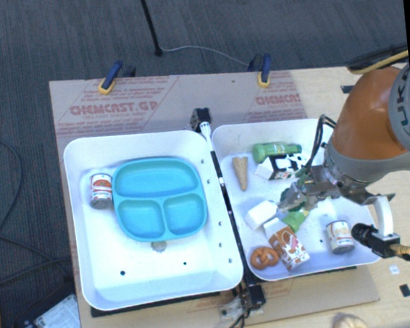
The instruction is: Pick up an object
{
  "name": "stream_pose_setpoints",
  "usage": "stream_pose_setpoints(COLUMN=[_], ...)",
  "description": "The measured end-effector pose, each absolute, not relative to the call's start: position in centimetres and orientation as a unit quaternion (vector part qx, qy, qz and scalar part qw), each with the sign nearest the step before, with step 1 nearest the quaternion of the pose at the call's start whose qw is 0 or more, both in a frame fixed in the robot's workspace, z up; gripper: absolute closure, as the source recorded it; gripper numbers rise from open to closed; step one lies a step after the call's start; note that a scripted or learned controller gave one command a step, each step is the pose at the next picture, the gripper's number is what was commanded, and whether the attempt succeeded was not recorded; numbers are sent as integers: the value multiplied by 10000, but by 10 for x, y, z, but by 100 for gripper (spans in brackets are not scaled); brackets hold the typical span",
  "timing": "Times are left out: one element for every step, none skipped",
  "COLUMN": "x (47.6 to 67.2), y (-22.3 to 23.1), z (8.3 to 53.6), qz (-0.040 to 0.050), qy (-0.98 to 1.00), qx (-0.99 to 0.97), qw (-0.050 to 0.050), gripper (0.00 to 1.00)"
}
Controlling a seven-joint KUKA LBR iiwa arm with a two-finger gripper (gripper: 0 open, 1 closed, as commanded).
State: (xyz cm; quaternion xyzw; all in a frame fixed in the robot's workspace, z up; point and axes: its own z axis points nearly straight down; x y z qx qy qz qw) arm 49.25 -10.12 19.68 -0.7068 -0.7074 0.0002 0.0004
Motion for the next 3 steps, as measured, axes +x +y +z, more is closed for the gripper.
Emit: stream_pose_setpoints(x=[493,493,494], y=[-101,-101,-101], z=[206,215,225], qz=[6,5,5], qy=[-7076,-7078,-7081], qx=[-7066,-7064,-7061], qw=[6,4,0], gripper=[100,100,100])
